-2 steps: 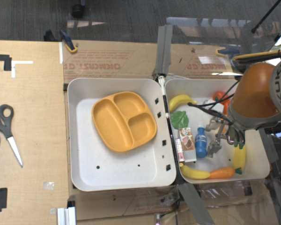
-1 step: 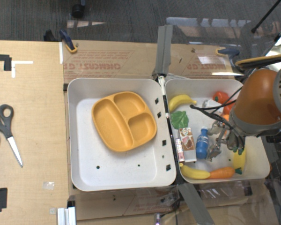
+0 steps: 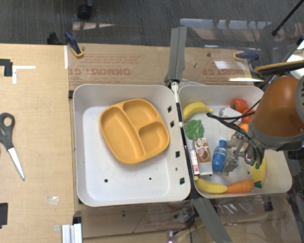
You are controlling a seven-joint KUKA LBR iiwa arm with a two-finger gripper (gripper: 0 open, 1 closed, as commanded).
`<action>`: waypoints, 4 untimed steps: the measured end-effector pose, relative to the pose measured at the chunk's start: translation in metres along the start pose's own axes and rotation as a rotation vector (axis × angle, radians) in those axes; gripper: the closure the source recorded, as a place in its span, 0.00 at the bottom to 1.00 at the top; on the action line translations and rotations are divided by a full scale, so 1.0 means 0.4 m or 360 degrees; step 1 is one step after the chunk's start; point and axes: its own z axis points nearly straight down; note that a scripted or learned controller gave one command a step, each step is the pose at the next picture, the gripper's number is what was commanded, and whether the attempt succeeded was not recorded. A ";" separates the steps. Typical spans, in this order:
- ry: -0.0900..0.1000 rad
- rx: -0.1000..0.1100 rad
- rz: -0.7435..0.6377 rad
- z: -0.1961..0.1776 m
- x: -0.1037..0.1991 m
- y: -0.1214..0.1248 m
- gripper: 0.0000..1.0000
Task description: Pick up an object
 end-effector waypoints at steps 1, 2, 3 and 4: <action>0.0004 0.0006 0.0002 0.000 -0.035 0.021 0.00; 0.0022 -0.0022 0.0135 0.007 -0.030 0.071 0.00; 0.0025 -0.0023 0.0078 0.008 -0.072 0.093 0.00; 0.0033 -0.0044 0.0028 0.009 -0.189 0.179 0.00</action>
